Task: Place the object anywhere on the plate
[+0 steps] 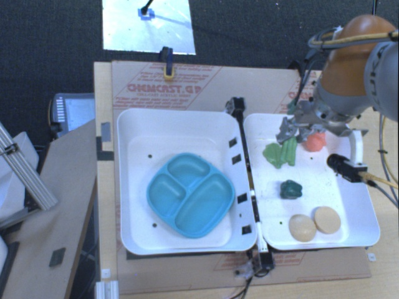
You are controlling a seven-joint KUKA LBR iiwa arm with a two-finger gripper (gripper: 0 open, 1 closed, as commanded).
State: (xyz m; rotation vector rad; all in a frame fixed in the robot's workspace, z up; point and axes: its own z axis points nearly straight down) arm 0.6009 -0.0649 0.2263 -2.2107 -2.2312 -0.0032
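I see gripper point(292, 131) low over green object point(282, 152) in right bin point(358, 229), upper centre-right of frame — can't tell its state. Object's long axis runs up-down, just below tool. Blue plate point(190, 194) lies well left, in left bin point(134, 167) — carry goes leftward

This is a robotics lab, not a home. A grey and orange industrial arm point(355, 55) with loose cables reaches in at the upper right of the frame. Two white bins point(134, 167) sit clamped together on a cardboard-covered counter point(206, 86) over dark carpet point(50, 30), with an aluminium extrusion point(22, 167) at the left edge.
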